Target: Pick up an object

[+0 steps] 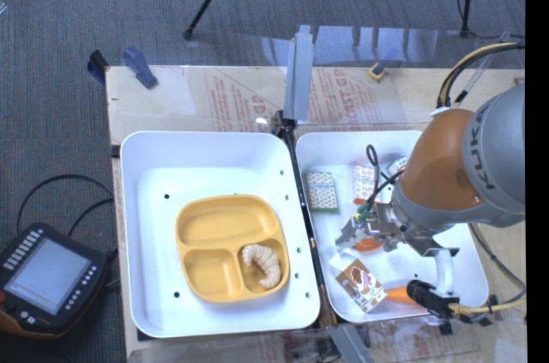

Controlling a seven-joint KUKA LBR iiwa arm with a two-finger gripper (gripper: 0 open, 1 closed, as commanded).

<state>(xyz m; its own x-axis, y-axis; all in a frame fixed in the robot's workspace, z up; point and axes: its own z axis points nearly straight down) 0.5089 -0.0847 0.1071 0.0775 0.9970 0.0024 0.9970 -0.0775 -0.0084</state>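
— Where's the hand (364,226) now?
— Low in the right bin (330,148), right over a small orange piece (367,245) — carrot-shaped, long axis running left-right, touching its underside.
— Clenched on it?
— Cannot tell; the wrist hides that. A glossy printed packet (361,285) lies just below, a green patterned box (322,190) up-left.

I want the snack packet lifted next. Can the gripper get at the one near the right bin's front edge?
Probably yes: the snack packet lies uncovered, just below the gripper, nothing between them.
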